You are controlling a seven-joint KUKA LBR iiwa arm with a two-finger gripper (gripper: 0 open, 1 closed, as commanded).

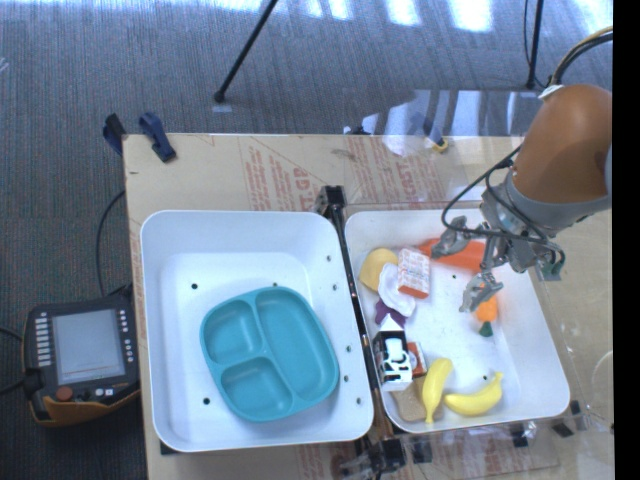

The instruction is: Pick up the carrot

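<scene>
The carrot [487, 311] is a small orange piece with a green end. It lies in the right bin [535, 368], near the middle of its right half. My gripper [478, 288] hangs just above and to the left of the carrot, close to its upper end or touching it. The arm's grey wrist and orange band [560, 148] lean in from the upper right and hide part of the bin's far corner. A second, tapered orange item [455, 255] lies just left of the wrist, partly covered by it.
The right bin also holds a yellow round piece [377, 266], a white and orange packet [412, 273], two bananas [470, 400], a black and white item [393, 358] and a brown slice [408, 405]. In the left bin [180, 258] sits a blue divided plate [268, 353].
</scene>
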